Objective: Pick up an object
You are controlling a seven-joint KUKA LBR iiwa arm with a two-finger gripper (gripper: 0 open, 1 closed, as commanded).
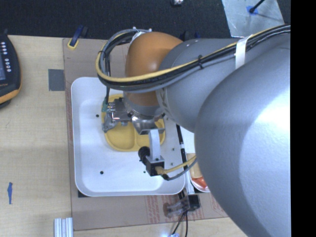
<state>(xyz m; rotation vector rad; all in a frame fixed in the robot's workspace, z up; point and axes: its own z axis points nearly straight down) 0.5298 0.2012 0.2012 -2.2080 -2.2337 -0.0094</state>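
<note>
White bin (89,172) holds yellow object (121,139).

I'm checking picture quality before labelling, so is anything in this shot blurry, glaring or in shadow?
In the camera view, the big grey arm nearest the lens looks soft and shows a pale sheen; the white bin is evenly lit and fairly sharp; the yellow object lies partly in the arm's shadow.

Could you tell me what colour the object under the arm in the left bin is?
Yellow object, seen in the camera view.
</note>
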